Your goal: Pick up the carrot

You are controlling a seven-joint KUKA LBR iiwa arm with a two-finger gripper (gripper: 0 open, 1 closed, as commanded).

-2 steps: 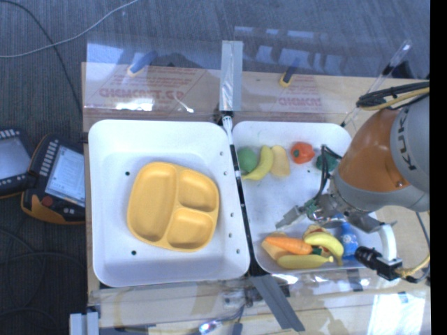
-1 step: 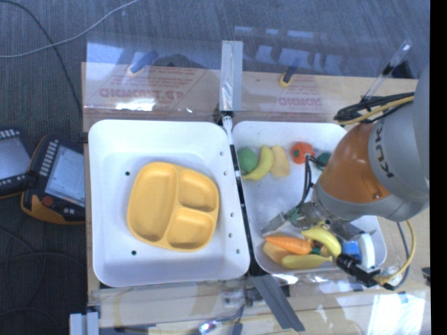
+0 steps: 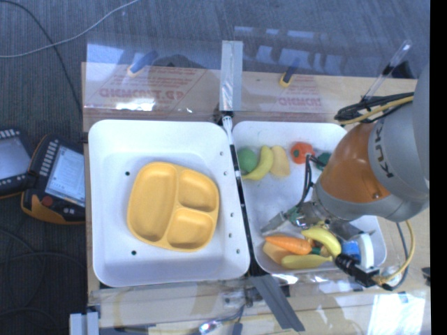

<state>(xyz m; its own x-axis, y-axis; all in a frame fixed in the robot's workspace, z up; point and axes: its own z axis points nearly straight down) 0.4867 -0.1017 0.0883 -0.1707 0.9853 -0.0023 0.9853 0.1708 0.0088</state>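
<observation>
The orange carrot [image 3: 286, 243] lies on its side near the front of the right bin [image 3: 260, 199]. A yellow banana [image 3: 323, 239] touches its right end, and another yellow piece [image 3: 304, 261] lies just in front of it. My gripper [image 3: 290, 222] hangs low in the bin, just behind and above the carrot. It is open, with one grey finger [image 3: 272, 223] reaching to the lower left and nothing between the fingers. The grey and orange arm covers the bin's right part.
At the back of the right bin lie a green piece [image 3: 246, 160], a banana [image 3: 262, 165], a pale yellow fruit [image 3: 280, 160] and a red tomato [image 3: 302, 152]. A blue and white object [image 3: 363, 250] sits front right. The left bin [image 3: 105, 187] holds a yellow divided plate [image 3: 173, 205].
</observation>
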